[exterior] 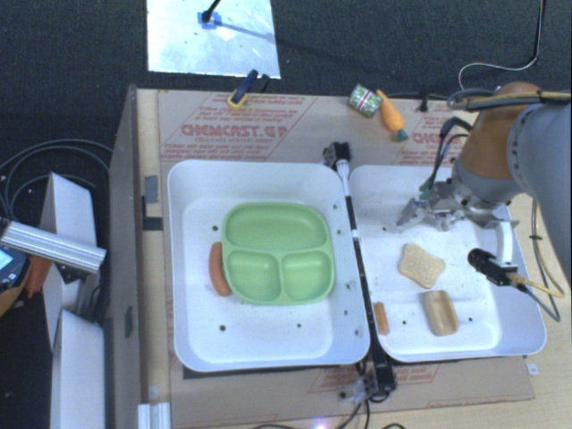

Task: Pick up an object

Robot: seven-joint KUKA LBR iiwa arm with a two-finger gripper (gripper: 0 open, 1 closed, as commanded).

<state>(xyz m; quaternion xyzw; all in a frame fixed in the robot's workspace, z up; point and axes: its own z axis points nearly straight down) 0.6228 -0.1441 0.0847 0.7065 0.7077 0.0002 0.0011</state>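
Nearest the camera, along the front of the right bin, lie a small orange sausage by the divider and a tan bread roll; just behind them sits a pale toast-like piece. These three loose items lie apart from one another, so any of them looks free to grasp.

One green divided plate sits in the left bin, with one orange hot dog touching its left rim.

Reaching in from the right, the tool hangs low over the back of the right bin, behind the toast-like piece, with nothing visibly between its fingers; how wide they stand I cannot tell.

On the bench behind the bins rest one small can and one toy carrot.
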